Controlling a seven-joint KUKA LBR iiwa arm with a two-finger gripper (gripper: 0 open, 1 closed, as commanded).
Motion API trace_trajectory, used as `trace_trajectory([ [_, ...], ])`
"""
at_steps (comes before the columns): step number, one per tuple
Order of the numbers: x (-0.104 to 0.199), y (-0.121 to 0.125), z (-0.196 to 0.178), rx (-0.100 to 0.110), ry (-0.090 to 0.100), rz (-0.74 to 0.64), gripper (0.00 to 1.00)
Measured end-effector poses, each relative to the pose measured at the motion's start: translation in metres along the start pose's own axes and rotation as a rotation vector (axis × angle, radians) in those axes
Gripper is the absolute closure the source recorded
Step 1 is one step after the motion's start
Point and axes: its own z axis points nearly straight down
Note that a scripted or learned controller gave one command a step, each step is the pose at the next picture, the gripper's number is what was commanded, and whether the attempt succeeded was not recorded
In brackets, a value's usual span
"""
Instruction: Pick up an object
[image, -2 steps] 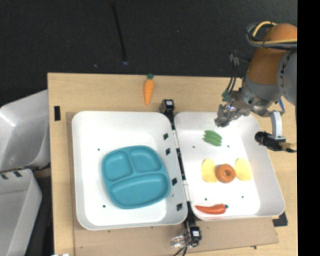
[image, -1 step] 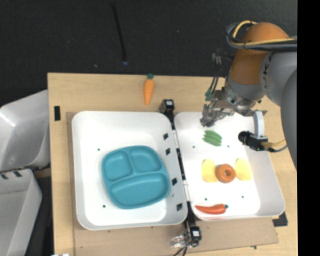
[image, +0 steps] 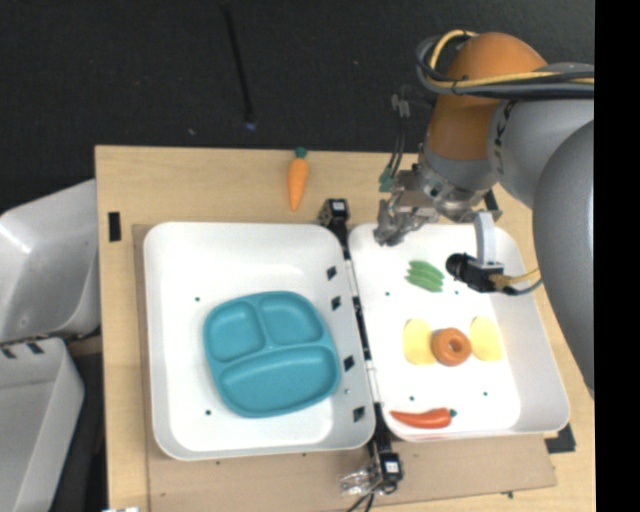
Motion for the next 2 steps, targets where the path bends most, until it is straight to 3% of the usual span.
trace_trajectory([
  [2,0.109,0.005,-0.023,0.000,0.001,0.000,1.00],
])
